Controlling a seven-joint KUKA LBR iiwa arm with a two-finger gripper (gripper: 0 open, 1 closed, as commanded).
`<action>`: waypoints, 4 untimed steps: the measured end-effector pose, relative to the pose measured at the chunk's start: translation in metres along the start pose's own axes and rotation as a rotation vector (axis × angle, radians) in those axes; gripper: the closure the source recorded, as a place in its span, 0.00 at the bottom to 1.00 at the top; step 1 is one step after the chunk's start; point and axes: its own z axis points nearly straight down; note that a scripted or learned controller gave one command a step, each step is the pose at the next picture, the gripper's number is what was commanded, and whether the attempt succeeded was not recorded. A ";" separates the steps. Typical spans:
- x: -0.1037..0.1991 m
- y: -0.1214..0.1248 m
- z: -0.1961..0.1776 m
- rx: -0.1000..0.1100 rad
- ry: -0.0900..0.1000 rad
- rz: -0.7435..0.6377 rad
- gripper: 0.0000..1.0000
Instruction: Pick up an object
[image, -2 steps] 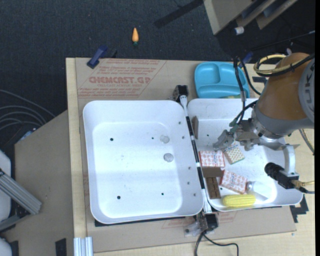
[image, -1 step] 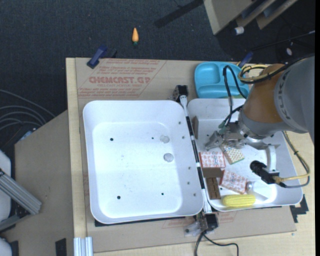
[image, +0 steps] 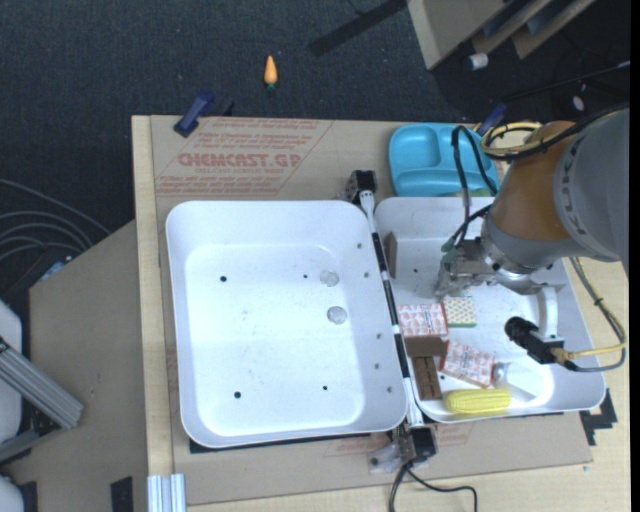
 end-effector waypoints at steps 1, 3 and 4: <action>-0.007 -0.032 -0.189 0.009 0.005 -0.002 1.00; 0.016 0.019 -0.084 0.015 0.007 -0.003 0.00; 0.016 0.021 -0.095 0.011 0.006 -0.003 1.00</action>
